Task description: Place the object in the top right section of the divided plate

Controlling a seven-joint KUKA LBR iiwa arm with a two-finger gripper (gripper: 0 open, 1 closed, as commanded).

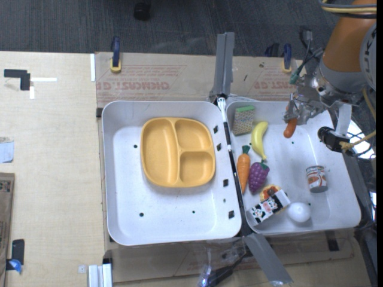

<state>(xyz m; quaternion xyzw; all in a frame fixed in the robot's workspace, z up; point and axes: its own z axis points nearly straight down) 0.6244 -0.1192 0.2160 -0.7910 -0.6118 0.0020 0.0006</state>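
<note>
Gripper: the gripper (297, 113) hangs over the right bin (344, 211), fingers clenched on a small red-orange sausage (290, 128) (its lower end dangles free).
Plate: the yellow divided plate (178, 152) sits in the left bin (122, 217), well apart.
Neighbours: banana (259, 139), carrot (243, 167), grapes (258, 176).

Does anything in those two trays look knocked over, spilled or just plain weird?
Nothing looks spilled or broken. The milk carton lies tipped on its side near the right bin's front edge. The gripper has a small orange-red sausage-shaped object dangling from it.
</note>
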